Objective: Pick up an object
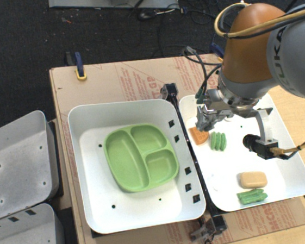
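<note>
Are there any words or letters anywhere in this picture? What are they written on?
"KU": big letters on the grey arm, cut off at the picture's edge.
Red print on the cardboard sheet under the bins: upside down and faint, too blurred to read.
More red print on the cardboard's front edge: also too blurred to read.
The green divided plate, the white bins and the food pieces carry no words.

Reaches in from right, grey w/ orange band above wrist, bent down. Gripper low, pointing down-left toward view's left; finger state hidden by wrist hardware.
</note>
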Motion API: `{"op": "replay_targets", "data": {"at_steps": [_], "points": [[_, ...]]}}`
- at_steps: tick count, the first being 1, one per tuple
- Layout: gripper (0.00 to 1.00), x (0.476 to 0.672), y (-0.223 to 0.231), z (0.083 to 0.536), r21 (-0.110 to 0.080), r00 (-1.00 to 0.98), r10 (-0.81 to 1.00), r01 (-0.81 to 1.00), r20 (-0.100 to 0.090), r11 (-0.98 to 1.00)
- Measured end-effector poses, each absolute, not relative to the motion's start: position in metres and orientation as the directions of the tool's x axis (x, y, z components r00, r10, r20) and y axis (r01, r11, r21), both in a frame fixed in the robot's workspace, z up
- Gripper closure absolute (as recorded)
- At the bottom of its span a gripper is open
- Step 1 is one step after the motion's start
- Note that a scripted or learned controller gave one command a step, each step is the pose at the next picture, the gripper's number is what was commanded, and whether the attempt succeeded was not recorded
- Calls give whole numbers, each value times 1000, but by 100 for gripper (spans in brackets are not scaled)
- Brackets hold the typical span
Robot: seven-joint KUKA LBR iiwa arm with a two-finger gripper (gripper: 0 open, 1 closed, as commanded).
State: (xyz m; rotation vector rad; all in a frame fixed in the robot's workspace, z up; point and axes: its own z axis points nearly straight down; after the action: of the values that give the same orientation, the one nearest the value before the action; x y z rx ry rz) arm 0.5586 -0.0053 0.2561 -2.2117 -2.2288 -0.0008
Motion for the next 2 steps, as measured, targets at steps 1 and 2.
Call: {"op": "replay_targets", "data": {"at_steps": [1,2], "points": [[100,548,43,237,-3,-7,1000,1000,1,7],[100,541,89,230,-2,-7,1000,1000,1,7]]}}
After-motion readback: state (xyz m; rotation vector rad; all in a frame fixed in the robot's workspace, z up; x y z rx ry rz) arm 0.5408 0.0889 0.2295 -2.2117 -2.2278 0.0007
